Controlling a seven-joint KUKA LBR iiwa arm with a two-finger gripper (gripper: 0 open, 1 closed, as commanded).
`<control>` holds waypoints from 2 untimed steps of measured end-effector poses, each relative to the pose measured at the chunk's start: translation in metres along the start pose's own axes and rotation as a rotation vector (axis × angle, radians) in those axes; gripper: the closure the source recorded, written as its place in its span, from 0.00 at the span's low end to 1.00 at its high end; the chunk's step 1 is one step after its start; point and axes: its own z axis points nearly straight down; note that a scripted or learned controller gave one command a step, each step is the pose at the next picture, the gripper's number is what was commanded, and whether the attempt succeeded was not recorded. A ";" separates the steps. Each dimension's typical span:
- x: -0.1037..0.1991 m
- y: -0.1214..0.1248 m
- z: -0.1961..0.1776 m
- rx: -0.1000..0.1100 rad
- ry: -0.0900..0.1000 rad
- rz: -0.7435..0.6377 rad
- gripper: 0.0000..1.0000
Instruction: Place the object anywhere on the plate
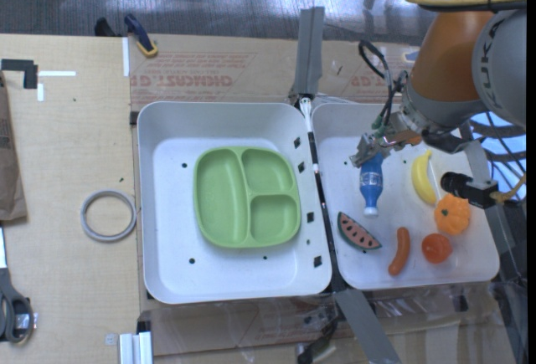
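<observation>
Camera view: gripper [374, 146] over bottle [371, 187] top, finger state cannot be told; bottle should be pinched mid-body before plate [248, 196].

Cut off at the left edge: scissors [12, 316] near, brown bag [10, 155] farther. Partly hidden behind the gripper [374, 146]: top of the blue bottle [371, 185]. Finger state indiscernible.

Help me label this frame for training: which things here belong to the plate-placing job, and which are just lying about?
Job:
green divided plate in the left bin
gripper
blue bottle beneath it
banana, watermelon slice, sausage, tomato, orange pumpkin in the right bin

Lying about:
tape ring
scissors
clamp
</observation>
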 end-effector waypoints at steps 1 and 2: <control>0.059 0.023 0.000 -0.001 0.000 -0.225 1.00; 0.101 0.016 0.000 -0.001 0.000 -0.579 1.00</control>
